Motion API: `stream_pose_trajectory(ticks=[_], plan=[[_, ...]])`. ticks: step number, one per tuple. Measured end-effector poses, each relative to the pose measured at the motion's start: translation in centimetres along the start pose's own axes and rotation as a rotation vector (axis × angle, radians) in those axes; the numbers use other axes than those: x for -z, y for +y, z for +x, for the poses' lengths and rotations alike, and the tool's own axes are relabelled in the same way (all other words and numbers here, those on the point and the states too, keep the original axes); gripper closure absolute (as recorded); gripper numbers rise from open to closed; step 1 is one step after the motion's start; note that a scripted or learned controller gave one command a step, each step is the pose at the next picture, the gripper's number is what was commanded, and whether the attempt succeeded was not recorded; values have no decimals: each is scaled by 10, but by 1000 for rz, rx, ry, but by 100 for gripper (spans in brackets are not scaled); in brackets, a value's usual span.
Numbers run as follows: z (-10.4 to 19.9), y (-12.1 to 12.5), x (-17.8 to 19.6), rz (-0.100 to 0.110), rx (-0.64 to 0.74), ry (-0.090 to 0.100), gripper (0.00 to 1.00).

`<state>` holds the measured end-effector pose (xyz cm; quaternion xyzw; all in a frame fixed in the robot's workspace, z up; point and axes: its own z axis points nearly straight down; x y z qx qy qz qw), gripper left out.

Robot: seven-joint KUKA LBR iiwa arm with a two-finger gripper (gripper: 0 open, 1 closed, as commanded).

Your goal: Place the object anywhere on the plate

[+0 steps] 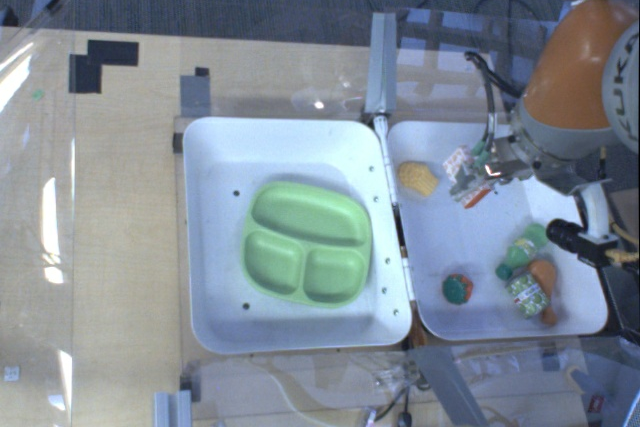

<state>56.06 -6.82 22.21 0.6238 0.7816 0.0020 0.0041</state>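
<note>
A green plate (305,242) with three compartments lies in the left bin (215,215). The gripper (470,177) hangs over the upper middle of the right bin (480,245), below the orange-banded wrist. A tan, lumpy food item (418,178) lies just left of the gripper, close to the wall between the bins. A small red sliver (479,198) shows right under the gripper; I cannot tell whether it is a held thing or part of the tool.
A small green and red ball (457,288) rests near the right bin's front. A green bottle (522,255) and a labelled bottle with an orange end (532,293) lie at the front right. Cables run behind the bins.
</note>
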Motion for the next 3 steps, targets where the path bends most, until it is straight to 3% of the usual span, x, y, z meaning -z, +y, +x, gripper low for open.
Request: stream_pose_trajectory(ticks=[1,2,3], plan=[[112,-45,-35,6,79,4,100],[159,5,-37,4,175,5,100],[159,6,-37,4,174,5,0]])
